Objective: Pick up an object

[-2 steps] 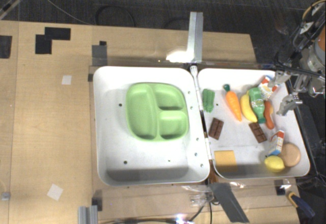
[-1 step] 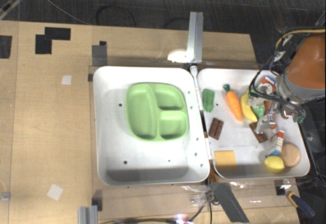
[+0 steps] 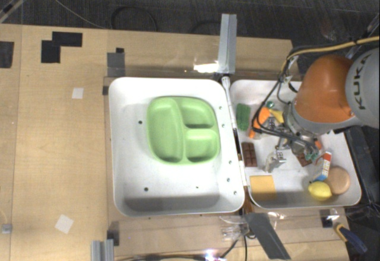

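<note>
Orange band (image 3: 323,91) of the arm sits highest, rising over the right bin (image 3: 355,191), with the pincer (image 3: 276,158) hanging below it over the bin's white floor. Whether the pincer is spread or pressed together cannot be told, since the wrist and cables hide it, and nothing can be seen held in it.

Well off to the pincer's left in the view, across the divider, lies the left bin (image 3: 127,188) with a green compartment tray (image 3: 181,129) in it. Every loose candidate is in the right bin. A green piece (image 3: 243,115) lies to the pincer's upper left. A brown bar (image 3: 249,154) lies just to its left, and a yellow block (image 3: 262,184) sits below and left, against the near wall. An orange and yellow item (image 3: 265,117) lies above the pincer. To its right is a small tube (image 3: 326,162). Farther right and below, a yellow lemon-like fruit (image 3: 320,190) sits touching a brown round thing (image 3: 339,180).

The step looks like settling on one target. The brown bar seems the best choice: it is near and has bare floor around it. The descent should be centred over it, closing across its narrow width. The round pair would likely roll, and the block crowds the wall.
</note>
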Available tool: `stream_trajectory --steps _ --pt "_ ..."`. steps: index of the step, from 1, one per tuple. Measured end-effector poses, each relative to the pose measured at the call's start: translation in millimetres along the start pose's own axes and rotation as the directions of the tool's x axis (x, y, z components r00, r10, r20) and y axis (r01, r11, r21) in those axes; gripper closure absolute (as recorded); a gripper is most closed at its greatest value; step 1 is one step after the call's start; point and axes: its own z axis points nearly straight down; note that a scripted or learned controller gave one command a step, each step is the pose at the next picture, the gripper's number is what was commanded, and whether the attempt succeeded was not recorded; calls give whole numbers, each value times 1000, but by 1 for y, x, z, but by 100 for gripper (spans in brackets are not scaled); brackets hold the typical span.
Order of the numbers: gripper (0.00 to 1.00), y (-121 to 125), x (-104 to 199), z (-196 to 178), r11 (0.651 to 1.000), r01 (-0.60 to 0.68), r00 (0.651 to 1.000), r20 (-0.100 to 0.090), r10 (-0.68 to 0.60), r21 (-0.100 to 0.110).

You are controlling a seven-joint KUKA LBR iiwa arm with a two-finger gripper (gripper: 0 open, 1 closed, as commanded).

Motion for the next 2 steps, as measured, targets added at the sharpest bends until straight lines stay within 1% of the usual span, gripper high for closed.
stream_trajectory --steps 1,2 --pt "0 -1 -81 3 976 -218 976 -6 218 3" --pt "0 2 -47 2 965 -261 965 -3 261 4"
